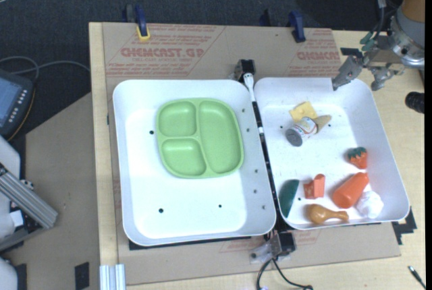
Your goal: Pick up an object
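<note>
My gripper (360,74) hangs spread wide, I think, gripping nothing, over the right bin's (385,121) far right corner, with the can (301,131) near its middle.

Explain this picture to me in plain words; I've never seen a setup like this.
One camera looks down at a slant on a bench with two shallow white bins. The left bin holds a green divided plate. The right bin holds small toys: a can, a yellow piece, an orange bottle, a strawberry-like piece and a few others. The robot arm reaches in from the right; its two-finger gripper hovers open over the right bin's far corner, holding nothing. Its job is picking up an object.
</note>
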Available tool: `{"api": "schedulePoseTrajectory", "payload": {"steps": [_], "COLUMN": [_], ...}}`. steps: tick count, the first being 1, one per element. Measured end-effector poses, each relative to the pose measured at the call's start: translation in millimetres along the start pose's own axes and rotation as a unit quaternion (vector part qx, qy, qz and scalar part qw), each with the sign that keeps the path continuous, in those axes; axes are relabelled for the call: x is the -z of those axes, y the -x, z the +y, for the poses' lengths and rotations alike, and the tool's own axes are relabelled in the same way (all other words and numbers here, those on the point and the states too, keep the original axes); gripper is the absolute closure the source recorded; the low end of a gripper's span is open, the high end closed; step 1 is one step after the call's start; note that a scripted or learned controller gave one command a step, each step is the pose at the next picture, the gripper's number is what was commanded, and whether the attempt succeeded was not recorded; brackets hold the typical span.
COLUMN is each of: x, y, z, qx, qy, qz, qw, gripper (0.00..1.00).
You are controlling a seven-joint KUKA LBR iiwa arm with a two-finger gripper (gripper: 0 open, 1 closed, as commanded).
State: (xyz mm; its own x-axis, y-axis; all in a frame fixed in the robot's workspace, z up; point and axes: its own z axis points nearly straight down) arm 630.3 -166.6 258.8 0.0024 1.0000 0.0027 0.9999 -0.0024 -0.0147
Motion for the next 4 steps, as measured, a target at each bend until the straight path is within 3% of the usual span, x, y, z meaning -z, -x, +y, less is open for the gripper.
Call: {"api": "schedulePoseTrajectory", "payload": {"steps": [1, 4], "x": [8.7, -153.8], "y": [-0.5, -7.8], "z": [2.0, 10.3], "qx": [0.001, 0.003], "qy": [0.007, 0.007], "qz": [-0.001, -0.001], "qw": [1.0000, 1.0000], "gripper": [0.00, 0.00]}}
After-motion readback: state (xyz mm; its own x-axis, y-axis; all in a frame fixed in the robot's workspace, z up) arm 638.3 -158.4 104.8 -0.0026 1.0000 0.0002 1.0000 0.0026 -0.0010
